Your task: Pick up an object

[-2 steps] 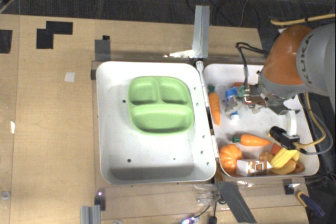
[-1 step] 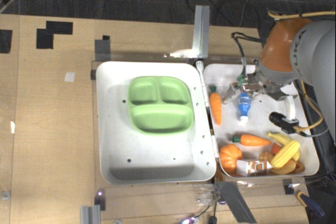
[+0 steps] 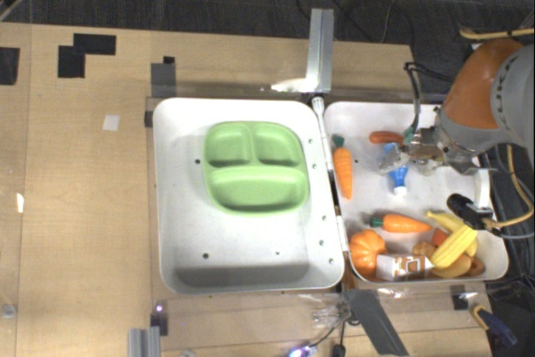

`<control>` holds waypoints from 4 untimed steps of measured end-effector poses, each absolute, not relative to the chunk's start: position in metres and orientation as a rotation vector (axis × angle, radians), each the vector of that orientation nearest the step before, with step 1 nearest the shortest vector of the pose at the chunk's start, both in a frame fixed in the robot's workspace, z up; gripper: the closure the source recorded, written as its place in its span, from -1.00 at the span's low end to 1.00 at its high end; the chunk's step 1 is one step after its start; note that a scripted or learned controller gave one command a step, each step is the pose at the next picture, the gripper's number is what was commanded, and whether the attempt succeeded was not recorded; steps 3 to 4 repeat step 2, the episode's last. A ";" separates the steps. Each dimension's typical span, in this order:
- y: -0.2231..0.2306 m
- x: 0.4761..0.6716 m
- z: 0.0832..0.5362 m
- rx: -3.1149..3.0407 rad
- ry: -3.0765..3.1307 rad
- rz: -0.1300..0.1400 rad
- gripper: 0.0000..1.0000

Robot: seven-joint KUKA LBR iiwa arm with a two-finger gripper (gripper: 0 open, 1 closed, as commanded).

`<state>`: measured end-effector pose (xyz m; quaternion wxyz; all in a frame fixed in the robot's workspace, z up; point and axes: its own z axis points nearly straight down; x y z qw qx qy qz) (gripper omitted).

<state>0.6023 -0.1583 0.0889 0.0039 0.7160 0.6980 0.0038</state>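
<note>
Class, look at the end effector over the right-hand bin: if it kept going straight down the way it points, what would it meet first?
Probably the small blue and white object lying just below the end effector, or the bin floor beside it; depth is hard to judge from this slanted view.

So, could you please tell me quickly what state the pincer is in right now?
Pincer: over the right bin, by a small blue object; state cannot be told.
</note>
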 end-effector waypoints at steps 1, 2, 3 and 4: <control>-0.156 0.605 0.101 2.239 2.191 0.020 1.00; -0.122 0.604 0.204 2.341 2.090 0.005 1.00; -0.122 0.604 0.204 2.341 2.090 0.005 1.00; -0.122 0.604 0.204 2.341 2.090 0.005 1.00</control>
